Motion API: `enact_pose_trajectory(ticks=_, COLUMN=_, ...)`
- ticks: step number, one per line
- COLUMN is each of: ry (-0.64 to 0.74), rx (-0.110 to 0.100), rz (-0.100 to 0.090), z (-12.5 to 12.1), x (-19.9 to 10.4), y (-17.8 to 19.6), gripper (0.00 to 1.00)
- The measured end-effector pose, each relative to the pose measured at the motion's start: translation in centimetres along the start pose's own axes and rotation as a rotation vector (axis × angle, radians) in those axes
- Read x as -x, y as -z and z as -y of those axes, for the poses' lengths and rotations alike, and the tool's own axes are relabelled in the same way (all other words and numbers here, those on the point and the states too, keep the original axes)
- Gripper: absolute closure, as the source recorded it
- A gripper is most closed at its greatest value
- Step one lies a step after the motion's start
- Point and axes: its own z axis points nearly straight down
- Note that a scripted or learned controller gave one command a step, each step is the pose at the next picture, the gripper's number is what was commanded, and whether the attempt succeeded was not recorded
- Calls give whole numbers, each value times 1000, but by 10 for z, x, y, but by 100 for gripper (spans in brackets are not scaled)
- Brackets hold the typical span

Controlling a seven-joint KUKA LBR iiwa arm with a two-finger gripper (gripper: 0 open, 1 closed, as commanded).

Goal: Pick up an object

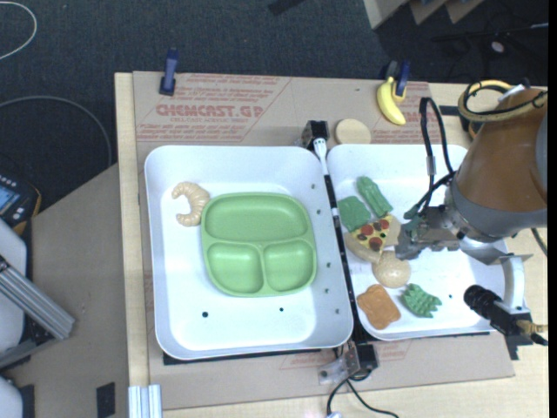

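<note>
Claw sits low in the right bin, fingertips too dark and small to read. Can't tell open vs closed. Pizza slice lies just left of it, touching or nearly so, long axis running diagonally, pointed end toward lower left. Pale round piece just below claw.

Two bins sit side by side on the counter. The left bin holds a divided tray at its centre, with a croissant just beside the tray's upper left corner. The right bin holds a pizza slice, with leafy pieces behind it and a bread piece in front.
</note>
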Motion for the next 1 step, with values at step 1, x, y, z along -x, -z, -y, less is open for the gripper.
enact_pose_trajectory(ticks=1, ry=0, rx=2, rz=1, z=-1, x=0, y=10, gripper=100)
